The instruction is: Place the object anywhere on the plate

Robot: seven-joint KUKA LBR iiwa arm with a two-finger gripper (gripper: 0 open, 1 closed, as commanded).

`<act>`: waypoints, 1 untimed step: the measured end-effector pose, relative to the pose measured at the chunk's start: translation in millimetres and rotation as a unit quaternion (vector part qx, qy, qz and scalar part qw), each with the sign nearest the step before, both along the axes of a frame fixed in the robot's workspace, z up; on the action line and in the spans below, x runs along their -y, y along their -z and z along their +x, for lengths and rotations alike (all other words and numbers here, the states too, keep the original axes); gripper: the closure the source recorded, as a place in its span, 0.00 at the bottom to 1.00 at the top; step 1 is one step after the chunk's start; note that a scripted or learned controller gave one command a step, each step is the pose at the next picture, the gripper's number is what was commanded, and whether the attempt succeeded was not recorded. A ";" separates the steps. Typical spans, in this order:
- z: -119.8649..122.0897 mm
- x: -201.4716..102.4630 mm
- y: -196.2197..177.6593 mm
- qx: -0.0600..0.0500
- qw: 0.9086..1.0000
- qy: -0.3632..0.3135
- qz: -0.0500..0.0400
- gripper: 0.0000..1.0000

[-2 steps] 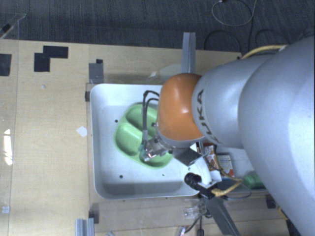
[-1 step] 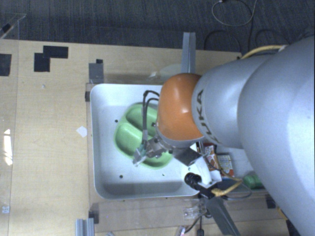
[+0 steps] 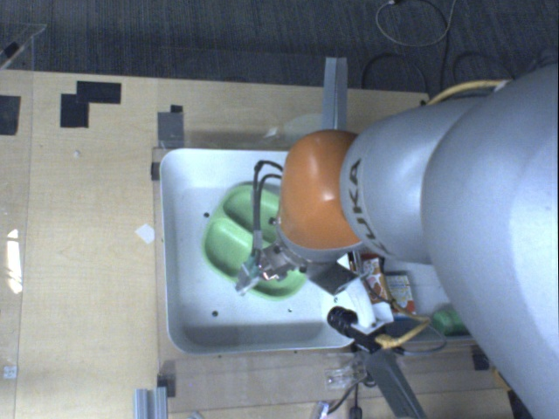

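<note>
A green divided plate (image 3: 229,234) lies in the left white bin (image 3: 188,260), and the arm covers its right part. My gripper (image 3: 256,275) hangs low over the plate's near edge, below the orange band (image 3: 314,190). The wrist hides what lies under the gripper, so I cannot make out any object held there.
The big grey arm (image 3: 463,216) covers most of the right bin. Beside it show a colourful packet (image 3: 389,291) and a green item (image 3: 447,321). A cable with a yellow end (image 3: 384,339) runs along the bins' near edge. Metal brackets (image 3: 170,127) stand at the bin corners.
</note>
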State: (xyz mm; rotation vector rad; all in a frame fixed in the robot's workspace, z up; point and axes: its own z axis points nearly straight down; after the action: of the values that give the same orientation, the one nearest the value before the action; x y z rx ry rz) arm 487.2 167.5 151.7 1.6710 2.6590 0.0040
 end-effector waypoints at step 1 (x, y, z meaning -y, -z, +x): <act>0.0 0.0 0.0 0.000 1.000 0.000 0.000 0.00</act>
State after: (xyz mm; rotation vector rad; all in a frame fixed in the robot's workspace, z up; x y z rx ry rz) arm 487.2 167.5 151.7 1.6710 2.6590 0.0040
